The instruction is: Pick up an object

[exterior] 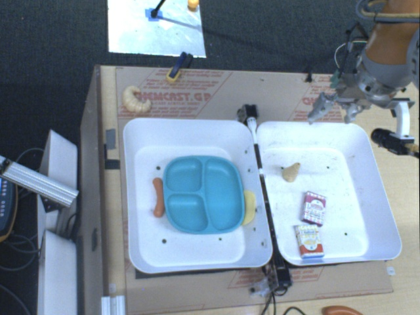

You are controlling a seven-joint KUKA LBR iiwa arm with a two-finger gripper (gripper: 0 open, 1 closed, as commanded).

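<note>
A two-finger gripper [335,111] hangs with its fingers spread apart, holding nothing, above the right bin's [367,195] far rim. Inside that bin, nearer the camera, lie a red carton [313,209], an orange carton [308,241] and a tan lump [291,170].

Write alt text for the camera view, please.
The end effector hangs open above the right bin's far edge, holding nothing. That bin has two cartons and a tan piece; the left bin a blue tray.

A robotics lab: white bins [197,131] on a cardboard-topped bench [216,90], cables [20,241], dark carpet [46,44].
</note>
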